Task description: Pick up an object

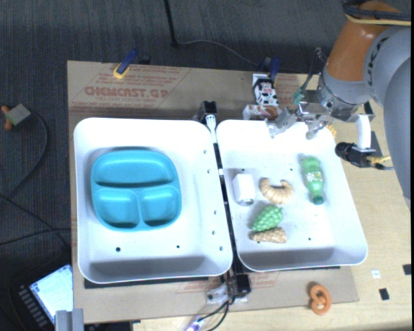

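The right bin holds a green bottle, a croissant, a white cup, green grapes and a tan pastry. The hand hovers over its far rim. Left of it, another bin holds a blue divided tray.

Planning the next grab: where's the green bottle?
The green bottle lies in the right bin, near its right wall, just right of the croissant.

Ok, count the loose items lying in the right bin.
5, all in the right bin: a white cup at left, croissant mid, green bottle at right, green grapes and a tan pastry nearest the front.
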Motion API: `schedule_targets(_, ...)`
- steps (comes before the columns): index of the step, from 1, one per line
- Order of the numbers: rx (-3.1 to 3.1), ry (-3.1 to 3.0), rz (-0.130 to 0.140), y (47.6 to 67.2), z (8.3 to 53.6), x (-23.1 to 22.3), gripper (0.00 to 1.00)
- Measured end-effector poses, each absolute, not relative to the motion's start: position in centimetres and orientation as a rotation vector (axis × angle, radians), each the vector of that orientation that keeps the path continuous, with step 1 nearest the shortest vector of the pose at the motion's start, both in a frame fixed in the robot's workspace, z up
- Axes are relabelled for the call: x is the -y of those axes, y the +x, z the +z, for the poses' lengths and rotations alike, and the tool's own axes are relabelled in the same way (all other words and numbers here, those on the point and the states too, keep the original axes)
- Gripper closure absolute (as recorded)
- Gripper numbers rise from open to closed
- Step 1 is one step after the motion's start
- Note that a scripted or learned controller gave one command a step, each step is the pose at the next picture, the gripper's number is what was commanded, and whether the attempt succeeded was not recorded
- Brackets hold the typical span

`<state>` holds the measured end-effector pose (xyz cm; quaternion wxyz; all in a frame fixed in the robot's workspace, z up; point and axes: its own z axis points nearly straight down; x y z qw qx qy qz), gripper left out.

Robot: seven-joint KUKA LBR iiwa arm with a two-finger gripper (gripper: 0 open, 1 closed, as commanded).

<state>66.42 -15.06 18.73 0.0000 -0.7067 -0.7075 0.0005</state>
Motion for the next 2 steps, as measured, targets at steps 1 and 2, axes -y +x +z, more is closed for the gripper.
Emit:
schedule_targets(1, 2.227, -2.225, -0.001, 65.0, 8.7, 18.2, 0.0)
schedule_targets(2, 2.224, -2.226, -0.003, 56.0, 8.8, 13.6, 0.0)
